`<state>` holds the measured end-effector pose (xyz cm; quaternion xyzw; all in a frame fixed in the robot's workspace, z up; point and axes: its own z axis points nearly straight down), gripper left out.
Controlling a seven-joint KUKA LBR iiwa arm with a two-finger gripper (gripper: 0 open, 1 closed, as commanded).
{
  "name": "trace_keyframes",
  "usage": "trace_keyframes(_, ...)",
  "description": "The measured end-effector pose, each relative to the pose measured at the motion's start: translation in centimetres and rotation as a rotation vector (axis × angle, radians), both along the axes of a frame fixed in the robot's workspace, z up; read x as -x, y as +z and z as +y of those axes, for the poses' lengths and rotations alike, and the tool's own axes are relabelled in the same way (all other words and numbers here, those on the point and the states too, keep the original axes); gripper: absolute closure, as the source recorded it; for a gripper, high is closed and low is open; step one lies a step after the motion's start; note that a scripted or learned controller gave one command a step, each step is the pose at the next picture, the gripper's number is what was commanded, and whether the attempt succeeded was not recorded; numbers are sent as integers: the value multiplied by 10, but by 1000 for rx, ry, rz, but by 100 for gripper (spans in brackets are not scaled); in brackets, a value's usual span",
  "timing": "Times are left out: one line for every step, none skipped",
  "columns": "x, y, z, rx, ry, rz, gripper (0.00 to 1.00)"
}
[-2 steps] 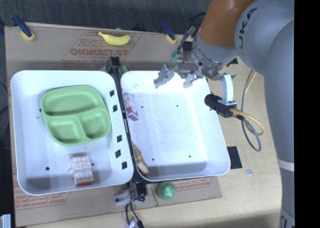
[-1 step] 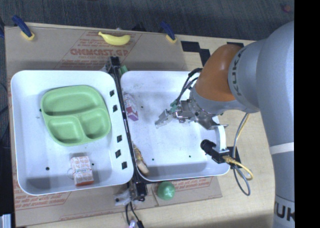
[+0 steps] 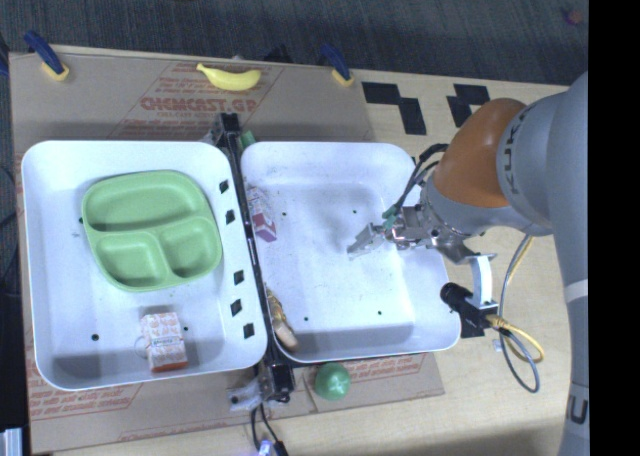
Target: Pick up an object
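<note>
A tabletop (image 3: 400, 94) covered with brown cardboard holds two white bins side by side. The left bin (image 3: 50, 274) has a green tray (image 3: 150, 227) with three parts, and a small orange and white box (image 3: 163, 340) lies near its front. The right bin (image 3: 330, 169) has a small red and white packet (image 3: 262, 216) by its left wall. The jaws (image 3: 366, 241) hang low over the middle of the right bin. They are slightly open and hold nothing. A green ball (image 3: 332, 380) sits on the cardboard in front of the right bin.
</note>
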<state>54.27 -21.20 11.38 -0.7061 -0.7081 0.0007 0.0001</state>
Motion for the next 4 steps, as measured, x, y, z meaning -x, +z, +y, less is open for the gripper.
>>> trace_keyframes(-32, 42, 1, -1, 2, -1, 0)
trace_keyframes(-114, 74, 2, -1, 2, -2, 0)
trace_keyframes(-66, -23, 2, -1, 3, 2, 0)
trace_keyframes(-66, -12, 2, -1, 6, 3, 100)
